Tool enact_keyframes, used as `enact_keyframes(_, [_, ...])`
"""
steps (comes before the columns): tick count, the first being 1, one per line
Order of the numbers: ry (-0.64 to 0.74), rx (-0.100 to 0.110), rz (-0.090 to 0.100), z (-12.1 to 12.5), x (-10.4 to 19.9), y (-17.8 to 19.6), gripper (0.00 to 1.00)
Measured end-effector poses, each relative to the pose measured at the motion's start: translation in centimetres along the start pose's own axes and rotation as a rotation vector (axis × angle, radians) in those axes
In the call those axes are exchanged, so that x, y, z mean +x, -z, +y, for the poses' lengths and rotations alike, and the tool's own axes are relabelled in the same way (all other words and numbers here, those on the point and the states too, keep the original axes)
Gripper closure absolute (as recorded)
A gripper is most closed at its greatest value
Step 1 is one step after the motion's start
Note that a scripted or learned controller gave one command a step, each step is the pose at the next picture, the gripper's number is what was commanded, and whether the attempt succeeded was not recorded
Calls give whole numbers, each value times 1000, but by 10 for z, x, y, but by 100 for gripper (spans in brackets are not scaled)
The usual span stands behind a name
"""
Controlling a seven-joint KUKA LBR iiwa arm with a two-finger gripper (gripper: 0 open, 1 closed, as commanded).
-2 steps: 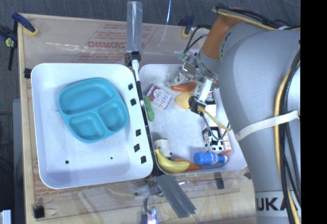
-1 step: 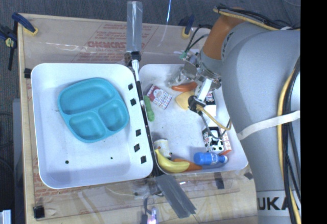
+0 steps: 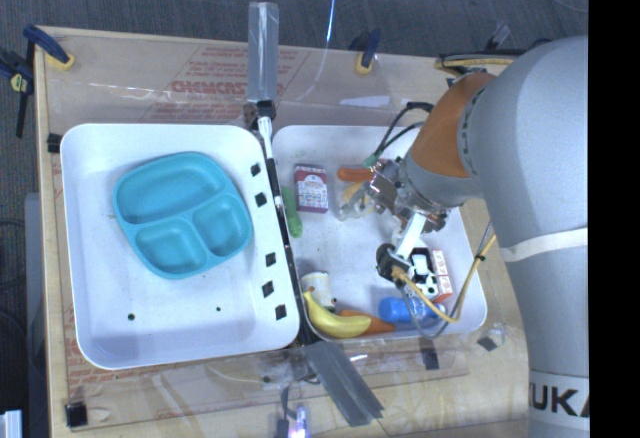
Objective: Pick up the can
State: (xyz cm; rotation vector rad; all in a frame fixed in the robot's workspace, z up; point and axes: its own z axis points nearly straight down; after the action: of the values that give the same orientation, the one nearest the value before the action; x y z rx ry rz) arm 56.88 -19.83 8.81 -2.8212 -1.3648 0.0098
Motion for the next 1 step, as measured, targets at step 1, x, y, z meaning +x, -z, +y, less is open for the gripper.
enact_keyframes(1, [-128,-1,0,49,39,1,0])
